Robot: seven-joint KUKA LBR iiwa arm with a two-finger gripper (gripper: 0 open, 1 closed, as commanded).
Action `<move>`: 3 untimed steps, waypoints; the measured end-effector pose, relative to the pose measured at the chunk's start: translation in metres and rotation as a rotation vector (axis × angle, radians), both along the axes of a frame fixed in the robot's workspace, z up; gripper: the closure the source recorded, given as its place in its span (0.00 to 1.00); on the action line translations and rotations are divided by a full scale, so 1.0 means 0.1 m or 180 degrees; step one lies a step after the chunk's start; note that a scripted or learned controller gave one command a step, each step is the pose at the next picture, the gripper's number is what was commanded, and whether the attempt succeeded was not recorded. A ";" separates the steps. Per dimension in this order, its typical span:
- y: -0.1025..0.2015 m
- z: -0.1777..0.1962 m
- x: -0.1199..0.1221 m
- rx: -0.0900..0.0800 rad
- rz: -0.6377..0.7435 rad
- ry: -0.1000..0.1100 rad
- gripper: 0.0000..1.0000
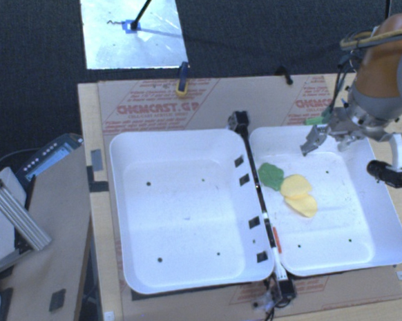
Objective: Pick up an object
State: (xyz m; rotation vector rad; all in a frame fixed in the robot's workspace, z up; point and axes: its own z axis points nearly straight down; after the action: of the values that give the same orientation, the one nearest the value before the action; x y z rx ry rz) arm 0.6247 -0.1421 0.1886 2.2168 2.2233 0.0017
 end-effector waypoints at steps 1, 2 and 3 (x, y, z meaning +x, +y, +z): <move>0.00 0.11 0.01 0.0000 0.0008 -0.0010 1.00; 0.99 0.91 -0.05 0.0009 0.0031 -0.0021 1.00; 1.06 0.29 -0.26 0.0004 -0.0004 0.0021 1.00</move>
State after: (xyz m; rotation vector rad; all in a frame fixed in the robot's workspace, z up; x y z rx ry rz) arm 0.5982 -0.0364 0.2176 2.2222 2.2257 -0.0040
